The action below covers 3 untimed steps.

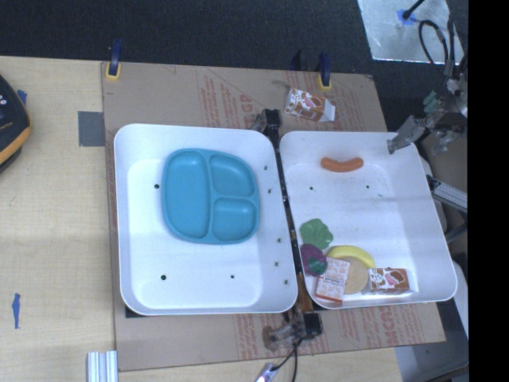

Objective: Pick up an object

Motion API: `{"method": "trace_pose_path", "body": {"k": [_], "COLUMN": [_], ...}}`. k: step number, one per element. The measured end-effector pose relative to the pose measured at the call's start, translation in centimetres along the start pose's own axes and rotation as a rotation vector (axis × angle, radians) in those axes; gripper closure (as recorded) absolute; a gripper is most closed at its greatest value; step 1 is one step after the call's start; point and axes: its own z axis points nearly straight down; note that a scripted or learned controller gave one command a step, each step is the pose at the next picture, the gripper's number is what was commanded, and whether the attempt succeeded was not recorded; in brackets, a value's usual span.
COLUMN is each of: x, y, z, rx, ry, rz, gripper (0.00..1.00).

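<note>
Objects to pick from all lie in the right bin (413,213), most of them heaped in its near left corner. The wooden bench (48,237) runs across the room's dark floor (199,10), and a brown cardboard sheet (199,94), clamped at its far edge, carries both bins. The left bin (143,269) holds a blue divided plate (211,195) near its far middle, with bare white all round it. The two bins touch along their inner rims.

At the right bin's far right corner hangs the gripper (404,137), just over the rim; whether it is released or clenched I cannot tell. The middle and right side of this bin are bare white, so there is open room there.

In the near left heap, a yellow banana (355,255) touches a white and red packet (334,281), and a brown and white packet (388,279) lies just beside it along the near rim. A green toy (316,231) sits above a purple one (312,259), both against the left rim. An orange sausage (342,164) lies alone near the far rim, well apart from the heap. Another small packet (308,105) rests on the cardboard beyond the bins.
</note>
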Motion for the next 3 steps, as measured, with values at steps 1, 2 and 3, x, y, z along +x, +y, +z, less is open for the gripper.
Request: {"method": "trace_pose_path", "body": {"k": [1,2,3], "x": [0.7,0.7,6.6], "y": [3.5,3.7,-1.2], "z": [14.2,12.9,8.9], "rx": [0.006,0.004,0.003], "ry": [0.002,0.001,0.001], "rz": [-0.003,-0.005,-0.003], "gripper": [0.00,1.00,1.00]}}
